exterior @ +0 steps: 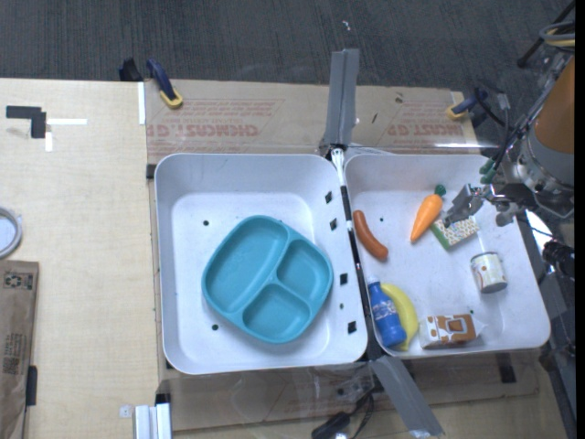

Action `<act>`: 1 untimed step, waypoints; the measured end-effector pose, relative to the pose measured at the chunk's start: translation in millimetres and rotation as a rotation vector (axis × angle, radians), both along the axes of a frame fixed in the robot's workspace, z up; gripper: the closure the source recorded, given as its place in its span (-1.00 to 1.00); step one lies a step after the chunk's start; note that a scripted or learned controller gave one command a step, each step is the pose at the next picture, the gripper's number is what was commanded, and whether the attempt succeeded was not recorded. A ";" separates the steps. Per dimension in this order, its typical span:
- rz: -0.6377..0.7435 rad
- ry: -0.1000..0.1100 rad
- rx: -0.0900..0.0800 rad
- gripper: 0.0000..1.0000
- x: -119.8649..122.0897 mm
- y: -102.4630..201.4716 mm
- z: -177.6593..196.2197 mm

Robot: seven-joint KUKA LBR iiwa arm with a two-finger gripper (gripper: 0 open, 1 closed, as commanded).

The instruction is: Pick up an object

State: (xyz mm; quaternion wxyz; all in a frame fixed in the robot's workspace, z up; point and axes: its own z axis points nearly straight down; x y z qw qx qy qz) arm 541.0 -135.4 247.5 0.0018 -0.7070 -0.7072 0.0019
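Grey gripper above green-edged card

My gripper hangs low over the right white plastic bin, just above a small green-edged white card beside the orange plastic carrot. Nearby lie a red sausage, a white cylinder can, a brown carton, a yellow banana and a blue bottle. The left bin holds a teal divided plate.
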 end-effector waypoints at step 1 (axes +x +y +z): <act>0.000 -0.002 0.000 -1.00 25.6 -37.3 -146.5</act>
